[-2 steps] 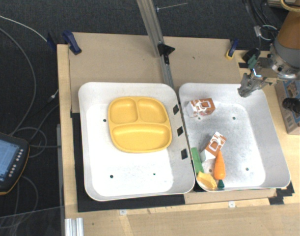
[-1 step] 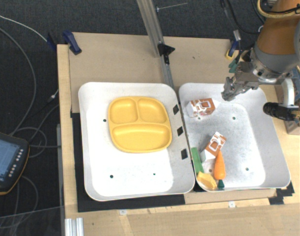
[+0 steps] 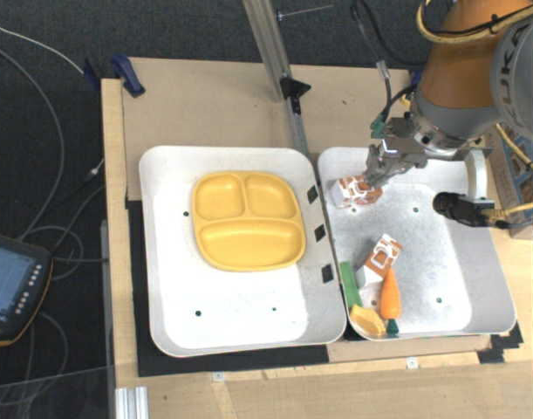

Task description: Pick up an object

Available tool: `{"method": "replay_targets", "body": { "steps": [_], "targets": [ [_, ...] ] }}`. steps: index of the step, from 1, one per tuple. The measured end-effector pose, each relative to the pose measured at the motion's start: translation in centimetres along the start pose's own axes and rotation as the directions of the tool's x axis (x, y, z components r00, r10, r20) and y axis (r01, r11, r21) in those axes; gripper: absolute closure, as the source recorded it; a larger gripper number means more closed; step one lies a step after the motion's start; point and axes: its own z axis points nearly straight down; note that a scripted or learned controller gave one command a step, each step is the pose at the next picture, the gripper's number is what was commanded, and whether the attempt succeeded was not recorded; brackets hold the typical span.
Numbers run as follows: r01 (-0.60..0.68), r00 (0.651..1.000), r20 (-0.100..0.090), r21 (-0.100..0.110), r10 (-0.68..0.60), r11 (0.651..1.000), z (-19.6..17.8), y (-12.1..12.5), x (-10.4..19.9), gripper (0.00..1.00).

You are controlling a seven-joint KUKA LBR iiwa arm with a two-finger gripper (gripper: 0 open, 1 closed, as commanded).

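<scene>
In the right bin point(image 3: 440, 260), a small white packet with orange-red print point(image 3: 355, 193) lies near the back left corner. My gripper point(image 3: 376, 171) hangs right at the packet's upper right edge, under the orange-banded wrist point(image 3: 465, 42); whether it touches the packet is hidden. Further forward lie a white and orange box point(image 3: 384, 256), an orange carrot point(image 3: 390, 294), a green stick-like piece point(image 3: 349, 284) and a yellow piece point(image 3: 367, 321).
The left bin point(image 3: 170, 304) holds a yellow divided plate point(image 3: 247, 219). A grey metal post point(image 3: 268, 24) rises behind the gap between the bins. A black cylinder point(image 3: 458, 208) juts over the right bin's right side. Cables trail at the far left.
</scene>
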Motion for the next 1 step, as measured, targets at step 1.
{"method": "replay_targets", "body": {
  "steps": [1],
  "targets": [
    [0.0,1.0,0.0,0.0,0.0,1.0,-0.45,-0.34,5.81,1.0]
  ]
}}
